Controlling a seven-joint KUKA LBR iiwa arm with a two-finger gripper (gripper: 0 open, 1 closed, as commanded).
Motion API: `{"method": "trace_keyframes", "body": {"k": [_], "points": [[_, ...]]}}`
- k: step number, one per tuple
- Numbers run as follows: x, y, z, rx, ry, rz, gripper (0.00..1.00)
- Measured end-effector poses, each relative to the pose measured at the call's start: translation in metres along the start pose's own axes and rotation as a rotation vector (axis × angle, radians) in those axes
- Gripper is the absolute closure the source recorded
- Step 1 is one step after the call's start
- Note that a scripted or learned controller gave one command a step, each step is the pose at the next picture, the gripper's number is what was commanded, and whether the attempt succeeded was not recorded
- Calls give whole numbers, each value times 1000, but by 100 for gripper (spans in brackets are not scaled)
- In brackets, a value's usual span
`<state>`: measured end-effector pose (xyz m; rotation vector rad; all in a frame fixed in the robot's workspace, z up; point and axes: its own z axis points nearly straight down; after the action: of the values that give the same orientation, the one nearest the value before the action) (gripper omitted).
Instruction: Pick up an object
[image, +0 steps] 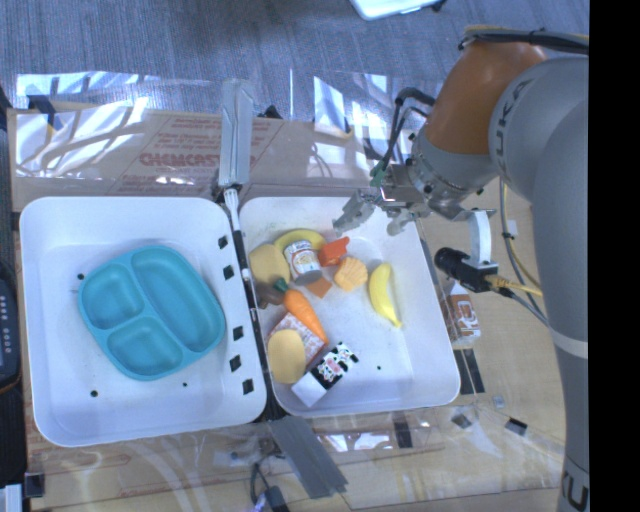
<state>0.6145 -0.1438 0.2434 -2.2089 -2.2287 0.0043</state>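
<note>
Hovering open and empty, pincer (378, 213) above right bin (430, 340), banana (383, 293) lengthwise near-to-far, carrot (303, 312) diagonal.

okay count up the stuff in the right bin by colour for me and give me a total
Yellow or cream: 4, the banana, a yellow piece behind the small can, and two pale rounds
Orange: 3, the carrot and two chunks
Black and white: 1, the cow-print carton
Labelled can: 1
Total: 9; more may lie hidden in the pile.
</note>
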Motion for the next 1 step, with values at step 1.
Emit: {"method": "trace_keyframes", "body": {"k": [1], "points": [[-25,-49,115,9,1,6,0]]}}
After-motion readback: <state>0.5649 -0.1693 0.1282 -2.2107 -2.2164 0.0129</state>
